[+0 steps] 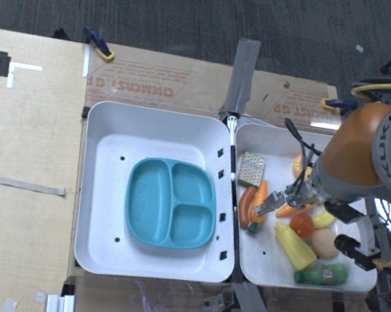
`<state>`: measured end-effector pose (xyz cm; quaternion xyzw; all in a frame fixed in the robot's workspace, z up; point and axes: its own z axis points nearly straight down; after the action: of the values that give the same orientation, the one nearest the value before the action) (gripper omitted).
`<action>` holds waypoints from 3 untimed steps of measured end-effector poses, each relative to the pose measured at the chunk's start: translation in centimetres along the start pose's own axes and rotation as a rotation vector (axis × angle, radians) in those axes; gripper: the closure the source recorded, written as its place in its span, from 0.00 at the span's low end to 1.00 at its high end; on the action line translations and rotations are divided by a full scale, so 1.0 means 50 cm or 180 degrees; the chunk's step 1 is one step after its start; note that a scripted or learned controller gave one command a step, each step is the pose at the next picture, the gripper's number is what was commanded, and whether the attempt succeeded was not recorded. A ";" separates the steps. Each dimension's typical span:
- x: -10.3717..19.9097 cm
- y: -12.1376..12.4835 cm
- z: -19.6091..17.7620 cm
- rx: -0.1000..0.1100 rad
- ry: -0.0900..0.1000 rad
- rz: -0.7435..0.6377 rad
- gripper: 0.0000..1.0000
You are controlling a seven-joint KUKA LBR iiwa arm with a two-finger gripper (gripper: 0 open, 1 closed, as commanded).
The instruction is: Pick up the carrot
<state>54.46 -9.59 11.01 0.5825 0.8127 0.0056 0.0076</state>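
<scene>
Camera view: my two-finger gripper (pixel 266 206) hangs in the right white bin (pixel 261 265), finger state indiscernible, its tip just beside the slim orange carrot (pixel 260 196) near the bin's left wall.

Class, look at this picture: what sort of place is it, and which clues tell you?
Probably a robotics lab test bench: a robot arm reaches over two white bins, one full of toy food such as a carrot, and clamps hold the cardboard-covered bench.

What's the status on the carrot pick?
Gripper low in right bin, at the carrot. Carrot not lifted, lying beside red pepper. Sponge close by.
</scene>
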 end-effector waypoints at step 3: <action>0.059 0.159 -0.194 0.0064 0.0001 0.1084 1.00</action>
<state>60.85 -4.25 20.86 0.7119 0.7023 -0.0012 0.0005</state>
